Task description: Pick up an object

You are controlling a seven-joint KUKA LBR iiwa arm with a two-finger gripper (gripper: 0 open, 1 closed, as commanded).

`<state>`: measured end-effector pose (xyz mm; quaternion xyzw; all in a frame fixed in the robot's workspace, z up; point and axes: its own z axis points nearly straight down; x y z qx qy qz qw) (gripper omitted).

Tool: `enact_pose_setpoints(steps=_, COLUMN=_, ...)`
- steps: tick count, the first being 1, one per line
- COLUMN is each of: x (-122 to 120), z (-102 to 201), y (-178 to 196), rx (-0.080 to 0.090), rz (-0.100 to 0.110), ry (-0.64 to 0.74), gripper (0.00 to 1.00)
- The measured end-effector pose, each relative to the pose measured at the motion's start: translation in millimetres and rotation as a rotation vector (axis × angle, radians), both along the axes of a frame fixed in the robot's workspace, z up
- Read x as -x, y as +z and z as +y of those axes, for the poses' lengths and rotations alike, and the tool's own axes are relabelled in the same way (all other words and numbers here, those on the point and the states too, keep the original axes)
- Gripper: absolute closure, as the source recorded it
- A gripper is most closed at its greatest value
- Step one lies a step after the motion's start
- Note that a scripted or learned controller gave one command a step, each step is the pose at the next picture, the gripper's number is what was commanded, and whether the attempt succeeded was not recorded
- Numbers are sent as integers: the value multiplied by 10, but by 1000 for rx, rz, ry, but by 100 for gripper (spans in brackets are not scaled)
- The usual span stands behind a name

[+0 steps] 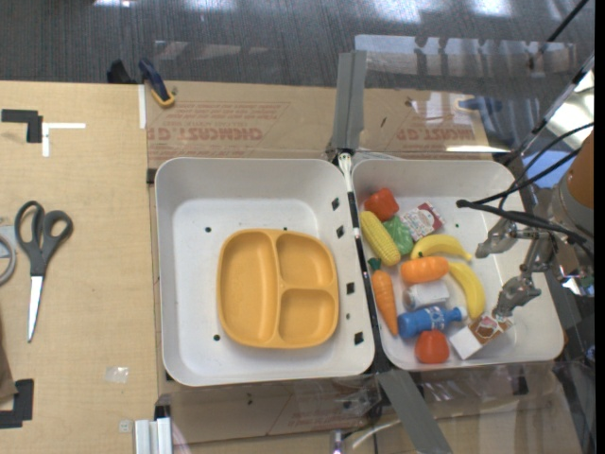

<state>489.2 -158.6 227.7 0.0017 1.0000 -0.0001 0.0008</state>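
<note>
lying in the right white bin [529,334] is a heap of toy food, crowded toward the bin's left half: a red piece [381,203] at the top, a yellow corn cob [381,237] below it beside a green item [401,237], a small red and white packet [422,220], two yellow bananas [456,265] curving to the right, an orange carrot [385,301] along the left wall, another orange piece [423,270] in the middle, a white and grey can [426,294], a blue bottle [430,320], a red round piece [432,346] near the front wall, and a small white carton [477,334] with a red patch at the front right of the heap. the gripper [508,272] hangs over the right part of this bin, just beside the bananas and the carton, with its metal fingers [515,296] spread apart and nothing between them. the arm [577,187] reaches in from the right edge, trailing black cables [501,197]. touching the left side of this bin is the left white bin [180,282], which holds a yellow divided plate [278,288] with three compartments, lying flat near its middle. both bins rest on a counter [76,329] with cardboard [236,126] under their far ends. well to the left on the counter lie grey-handled scissors [38,253], blades pointing toward the front edge.
</note>
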Motion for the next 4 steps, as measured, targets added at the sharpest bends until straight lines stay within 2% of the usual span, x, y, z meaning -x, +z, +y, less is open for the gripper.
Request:
enact_pose_setpoints(steps=1, x=-489, z=-140, y=-1349, rx=0, rz=-2, ry=-119, gripper=0)
enact_pose_setpoints(steps=2, x=-1084, z=171, y=-1336, rx=5, rz=27, ry=-345, gripper=0)
enact_pose_setpoints(steps=3, x=-1179, z=214, y=-1216, rx=2, rz=-10, ry=-339, gripper=100)
enact_pose_setpoints(steps=4, x=-1158, z=1045, y=193, rx=-1, rz=-3, ry=-233, gripper=100)
